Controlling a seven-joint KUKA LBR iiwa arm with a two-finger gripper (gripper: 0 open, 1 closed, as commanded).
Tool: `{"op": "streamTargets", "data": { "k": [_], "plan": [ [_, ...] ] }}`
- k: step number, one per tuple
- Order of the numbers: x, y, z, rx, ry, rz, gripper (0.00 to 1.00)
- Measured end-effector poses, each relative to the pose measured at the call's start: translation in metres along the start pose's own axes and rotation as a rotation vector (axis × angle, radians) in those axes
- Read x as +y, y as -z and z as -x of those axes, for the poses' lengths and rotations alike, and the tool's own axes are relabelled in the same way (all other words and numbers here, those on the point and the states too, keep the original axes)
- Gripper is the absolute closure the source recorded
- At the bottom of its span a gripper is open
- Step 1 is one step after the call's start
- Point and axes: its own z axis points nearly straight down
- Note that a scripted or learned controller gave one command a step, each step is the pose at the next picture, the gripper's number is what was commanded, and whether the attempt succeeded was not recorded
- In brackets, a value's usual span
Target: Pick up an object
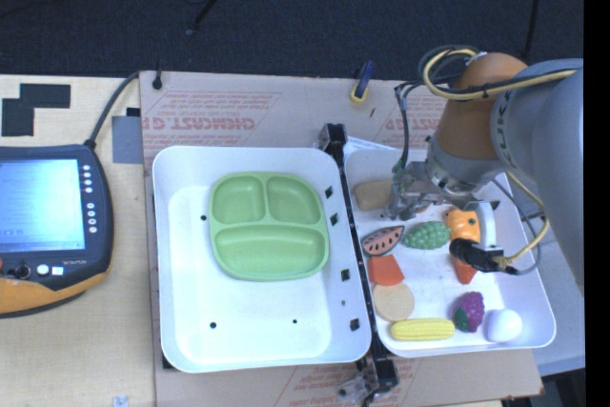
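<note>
Two white bins are set on the bench; the gripper is poised just above the watermelon slice; grip state cannot be told.

A divided plate is lying in the left bin. Toy foods are sitting in the right bin, the corn nearest its front edge.

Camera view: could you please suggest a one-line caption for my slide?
Grey arm's pincer lowered among toy foods in the right white bin; green divided plate in the left bin.
</note>
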Motion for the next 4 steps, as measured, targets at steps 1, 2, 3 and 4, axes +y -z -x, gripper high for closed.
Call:
{"op": "streamTargets", "data": {
  "k": [1,2,3,4],
  "plan": [
    [0.000,0.042,0.002,-0.001,-0.002,0.007,1.00],
    [0.001,0.085,0.000,-0.001,0.002,0.006,1.00],
    [0.001,0.126,0.002,-0.001,0.003,0.007,1.00],
    [-0.041,0.116,-0.031,0.001,0.004,-0.001,1.00]
  ]
}}
